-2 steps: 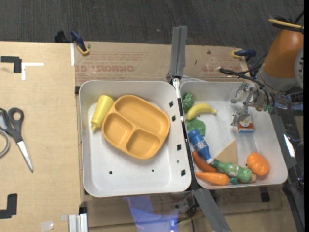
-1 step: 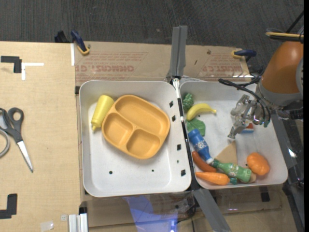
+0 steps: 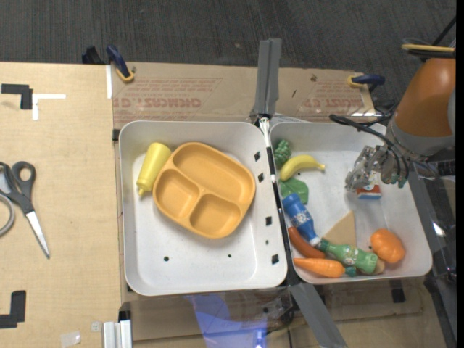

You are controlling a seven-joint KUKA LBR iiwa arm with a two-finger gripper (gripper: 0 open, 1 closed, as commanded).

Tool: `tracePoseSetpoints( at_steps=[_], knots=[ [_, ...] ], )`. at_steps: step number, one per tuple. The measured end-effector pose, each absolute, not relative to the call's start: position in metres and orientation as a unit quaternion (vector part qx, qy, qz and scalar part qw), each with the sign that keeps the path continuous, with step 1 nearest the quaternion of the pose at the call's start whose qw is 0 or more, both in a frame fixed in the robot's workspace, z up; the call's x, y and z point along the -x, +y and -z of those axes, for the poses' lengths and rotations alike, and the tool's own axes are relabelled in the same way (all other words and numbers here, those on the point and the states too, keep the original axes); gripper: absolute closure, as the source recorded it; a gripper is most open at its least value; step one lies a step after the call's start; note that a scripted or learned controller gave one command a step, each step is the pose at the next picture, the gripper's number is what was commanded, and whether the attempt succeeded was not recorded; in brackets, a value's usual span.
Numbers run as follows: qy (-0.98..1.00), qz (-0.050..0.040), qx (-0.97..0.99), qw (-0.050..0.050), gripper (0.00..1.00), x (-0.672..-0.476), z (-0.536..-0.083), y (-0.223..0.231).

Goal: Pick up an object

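My gripper [image 3: 367, 174] hangs over the right part of the right bin [image 3: 415, 216], on the grey arm with its orange band [image 3: 429, 100]. Directly below it lies a small red, white and blue item [image 3: 370, 191], partly hidden by the gripper. Whether the gripper touches the item I cannot tell. To its left lie a yellow banana [image 3: 301, 165], two green toys [image 3: 281, 151] [image 3: 296, 191] and a blue bottle [image 3: 299, 219]. An orange fruit [image 3: 388, 245], a green bottle [image 3: 348, 253], a carrot [image 3: 319, 267] and a tan wedge [image 3: 341, 229] sit along the bin's front.
The left bin [image 3: 145, 259] holds a yellow divided plate [image 3: 203, 189] and a yellow squeeze bottle [image 3: 152, 167]. Scissors [image 3: 25, 205] lie on the bench at far left. A grey bar [image 3: 267, 78] stands behind the bins' shared wall. Cables [image 3: 362, 125] trail near the wrist.
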State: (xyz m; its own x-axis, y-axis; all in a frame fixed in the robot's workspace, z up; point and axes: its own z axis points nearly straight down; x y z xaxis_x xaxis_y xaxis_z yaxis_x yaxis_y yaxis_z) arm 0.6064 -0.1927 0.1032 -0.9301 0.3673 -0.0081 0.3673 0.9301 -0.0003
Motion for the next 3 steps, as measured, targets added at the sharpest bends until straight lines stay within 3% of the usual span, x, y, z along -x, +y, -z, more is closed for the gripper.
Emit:
tracePoseSetpoints(
  at_steps=[1, 2, 3],
  knots=[
    [0.977, 0.0003, -0.214, 0.003, 1.0, -0.596, -0.19, -0.174],
    [0.977, 0.0003, -0.214, 0.002, 0.0, -0.596, -0.189, -0.174],
    [0.964, -0.0007, -0.266, 0.01, 0.0, -0.611, -0.101, -0.221]
  ],
)
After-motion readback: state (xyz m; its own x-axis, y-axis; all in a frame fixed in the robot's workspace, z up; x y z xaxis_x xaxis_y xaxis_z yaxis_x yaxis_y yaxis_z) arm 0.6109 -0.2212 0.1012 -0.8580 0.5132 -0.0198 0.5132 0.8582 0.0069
